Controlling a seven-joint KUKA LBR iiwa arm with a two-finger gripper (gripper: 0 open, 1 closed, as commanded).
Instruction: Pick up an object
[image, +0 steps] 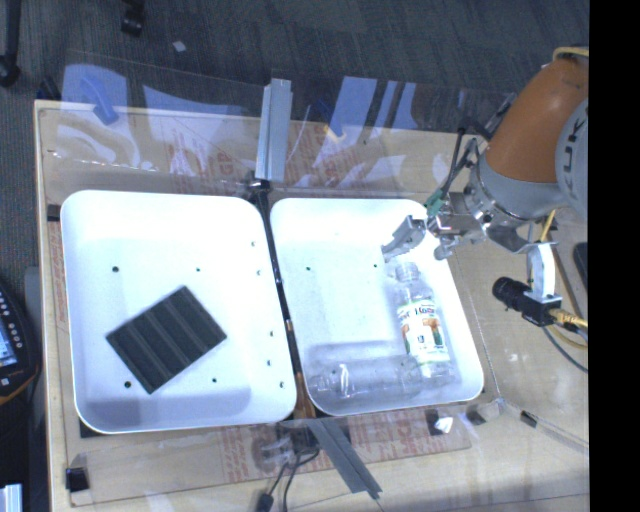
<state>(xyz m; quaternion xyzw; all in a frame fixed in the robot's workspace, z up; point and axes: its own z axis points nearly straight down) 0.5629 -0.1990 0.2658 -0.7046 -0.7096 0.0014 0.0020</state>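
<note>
Two shallow white bins side by side on the wooden surface (520, 370), with the grey arm reaching in from the right.

We see the gripper (418, 238) over the upper right corner of the right bin (330, 240), its fingers (402, 236) spread apart and pinching nothing. Just below it a clear plastic bottle with a white, orange and green label (423, 325) lies along that bin's right wall, and a second clear plastic bottle (362, 375) lies across its bottom edge, the two close at the corner. In the left bin (130, 230) a flat dark ribbed rectangular panel (166, 338) rests at a slant.
</note>
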